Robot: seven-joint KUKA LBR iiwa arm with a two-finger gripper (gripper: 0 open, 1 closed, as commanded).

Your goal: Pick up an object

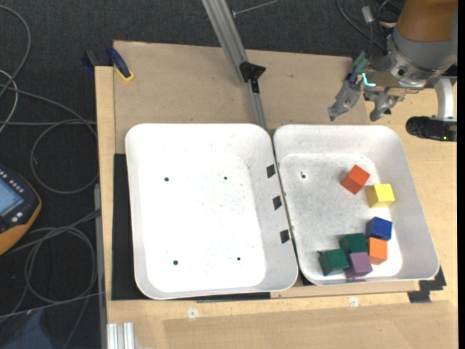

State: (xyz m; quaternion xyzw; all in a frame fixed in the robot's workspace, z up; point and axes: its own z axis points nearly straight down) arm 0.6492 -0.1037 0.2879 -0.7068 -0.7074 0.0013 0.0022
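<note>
- The gripper hangs at the upper right of the frame, above the bare wooden counter just beyond the far rim of the right bin.
- Its two dark, slim fingers stand spread apart with nothing between them; a small teal light glows on the metal body above them.
- The arm above it is a smooth rounded shell, orange at the top and grey lower down.
- The right bin is a shallow white plastic tray with rounded corners and a faintly speckled floor; all the blocks lie in it.
- A red-orange block lies tilted in the upper middle of that bin, and a yellow cube sits just beside it, to its lower right.
- In the bin's lower right part a cluster crowds together: a blue cube, an orange cube just below it, two dark green blocks to their left, and a purple cube at the bottom.
- The blocks look matte and hard-edged, like painted wood or foam; I cannot tell which.
- The left bin is the same white speckled tray, with four small dark dots on its floor.
- A ridged grey metal rail slants down from the top of the frame to the gap between the bins.
- Black cables loop over the dark carpet at the left.
</note>
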